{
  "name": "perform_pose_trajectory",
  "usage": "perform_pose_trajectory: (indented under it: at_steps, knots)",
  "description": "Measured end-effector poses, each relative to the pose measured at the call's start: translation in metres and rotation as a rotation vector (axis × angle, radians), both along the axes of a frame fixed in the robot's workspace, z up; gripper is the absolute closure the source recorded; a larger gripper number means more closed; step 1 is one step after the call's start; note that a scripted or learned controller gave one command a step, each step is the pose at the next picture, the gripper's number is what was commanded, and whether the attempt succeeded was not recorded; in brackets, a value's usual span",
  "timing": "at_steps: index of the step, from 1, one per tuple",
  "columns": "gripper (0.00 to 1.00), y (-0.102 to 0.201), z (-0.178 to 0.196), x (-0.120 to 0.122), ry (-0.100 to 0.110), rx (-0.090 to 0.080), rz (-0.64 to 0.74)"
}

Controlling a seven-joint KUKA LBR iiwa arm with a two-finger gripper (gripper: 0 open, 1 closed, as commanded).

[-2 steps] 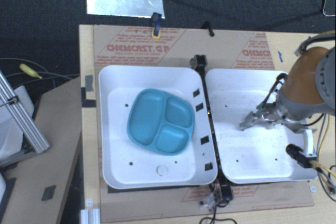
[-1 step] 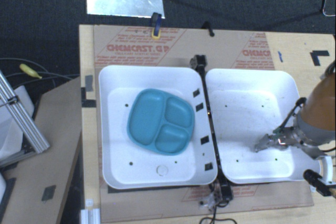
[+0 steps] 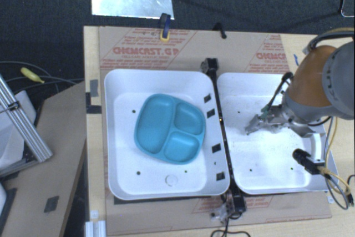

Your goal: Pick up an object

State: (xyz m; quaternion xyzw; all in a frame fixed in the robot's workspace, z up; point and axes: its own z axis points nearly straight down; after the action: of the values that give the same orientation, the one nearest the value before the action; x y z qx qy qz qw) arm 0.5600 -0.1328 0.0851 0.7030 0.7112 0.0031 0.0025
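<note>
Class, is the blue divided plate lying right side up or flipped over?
Right side up: the blue divided plate shows its three hollow compartments facing upward.

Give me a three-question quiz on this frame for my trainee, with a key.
1. True or false: the blue divided plate lies in the right bin.
2. How many compartments does the plate have?
3. The gripper is over: A) the left bin B) the right bin C) the cardboard.

Key: 1 false, it lies in the left bin; 2 three; 3 B.
</note>
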Motion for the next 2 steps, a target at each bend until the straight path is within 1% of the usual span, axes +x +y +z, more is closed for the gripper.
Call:
perform_pose_trajectory:
  at_steps: [1,2]
  knots:
    - [0.0,-0.058,-0.001,-0.054,0.01,-0.003,-0.017]
    - [0.0,-0.075,-0.001,-0.075,0.008,-0.001,-0.013]
